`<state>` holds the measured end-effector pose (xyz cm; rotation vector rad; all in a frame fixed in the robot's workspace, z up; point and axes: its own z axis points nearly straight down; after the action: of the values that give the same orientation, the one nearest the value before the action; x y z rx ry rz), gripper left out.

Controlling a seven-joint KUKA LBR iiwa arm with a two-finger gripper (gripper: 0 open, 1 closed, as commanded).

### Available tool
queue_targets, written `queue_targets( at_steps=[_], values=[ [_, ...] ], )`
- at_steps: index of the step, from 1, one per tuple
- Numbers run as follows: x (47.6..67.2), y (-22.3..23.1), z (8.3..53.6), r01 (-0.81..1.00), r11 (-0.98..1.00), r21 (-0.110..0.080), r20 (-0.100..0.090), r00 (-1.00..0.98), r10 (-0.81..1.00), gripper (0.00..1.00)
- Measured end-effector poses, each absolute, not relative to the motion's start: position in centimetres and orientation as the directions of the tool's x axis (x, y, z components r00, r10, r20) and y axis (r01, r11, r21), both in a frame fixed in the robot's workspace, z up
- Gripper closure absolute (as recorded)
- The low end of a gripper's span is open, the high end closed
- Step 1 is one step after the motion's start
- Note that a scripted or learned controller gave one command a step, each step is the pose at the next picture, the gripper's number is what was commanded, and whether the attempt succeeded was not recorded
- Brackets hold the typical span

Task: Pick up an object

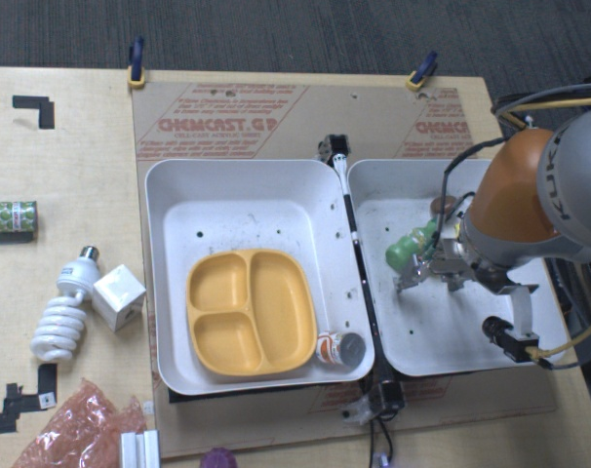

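Gripper [413, 279]: low inside the right bin [413, 344], its metal tip close to the bin floor; whether it is parted or closed I cannot tell, and nothing can be seen held in it.
Arm [530, 198]: comes in from the right edge, grey casing above the orange band, the wrist bent over the right bin and covering much of its right half; black cables loop over it.
Green object [409, 247]: lies on the floor of the right bin, just up and left of the gripper tip, partly hidden by the wrist; its long axis runs slantwise, from lower left up toward the upper right, the rounder end at lower left.
Small brownish item [442, 206]: near the back wall of the right bin, just above the green object; too small to make out.
Yellow plate [251, 311]: three-compartment, flat in the left bin [178, 203], toward its front.
Small can [338, 348]: on its side in the left bin's front right corner, touching the plate's edge, grey end facing right.
Bench beside the bins: spiral light bulb [63, 310], white cube [119, 296], green tin [15, 218], reddish mesh bag [76, 429].
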<state>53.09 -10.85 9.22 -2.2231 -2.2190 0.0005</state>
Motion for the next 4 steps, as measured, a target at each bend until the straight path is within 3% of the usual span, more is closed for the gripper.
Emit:
queue_targets(
  at_steps=[1, 2, 3, 4],
  values=[
    [53.2, -10.9, 10.2, 1.0, -0.003, 0.001, 0.0, 0.003, 1.0, 1.0],
    [53.2, -10.9, 10.2, 1.0, -0.003, 0.001, -0.001, 0.003, 1.0, 0.0],
    [48.9, -10.1, 9.2, 1.0, -0.002, -0.001, 0.0, 0.002, 1.0, 0.0],
    [49.0, -10.2, 10.2, 1.0, -0.003, 0.002, -0.001, 0.003, 1.0, 1.0]
  ],
)
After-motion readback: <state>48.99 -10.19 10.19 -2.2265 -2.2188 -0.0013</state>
